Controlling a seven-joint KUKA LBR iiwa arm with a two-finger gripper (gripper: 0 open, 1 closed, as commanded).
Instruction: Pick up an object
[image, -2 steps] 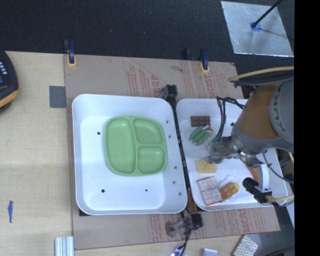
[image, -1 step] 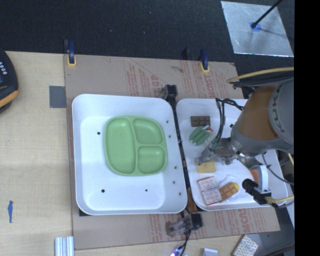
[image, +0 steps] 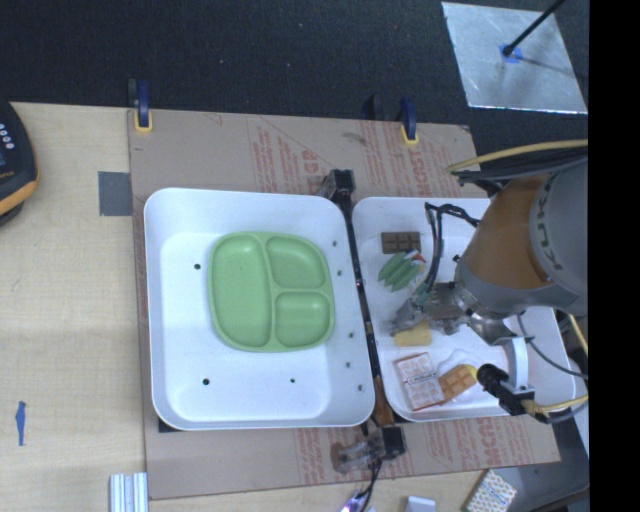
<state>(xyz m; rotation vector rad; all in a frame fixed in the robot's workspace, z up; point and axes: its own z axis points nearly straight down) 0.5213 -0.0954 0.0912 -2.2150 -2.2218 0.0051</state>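
Observation:
The right bin (image: 372, 300) holds several small items. A brown chocolate bar (image: 400, 241) lies at its far side, with a green pea pod (image: 399, 270) just below it. A yellow block (image: 412, 336) sits in the middle. At the near side lie a pink-and-white packet (image: 417, 378) and an orange cracker (image: 458, 380). My gripper (image: 412, 312) reaches in from the right, low over the bin between the pea pod and the yellow block, its tip close to the yellow block. The grey and orange arm (image: 520, 250) covers the bin's right part.
The left bin (image: 180, 400) holds a green divided plate (image: 270, 290). A black divider (image: 358, 300) runs between the bins. Cables (image: 520, 395) trail over the right bin's near right corner. Blue clamps (image: 407, 112) pin the cardboard at the far edge.

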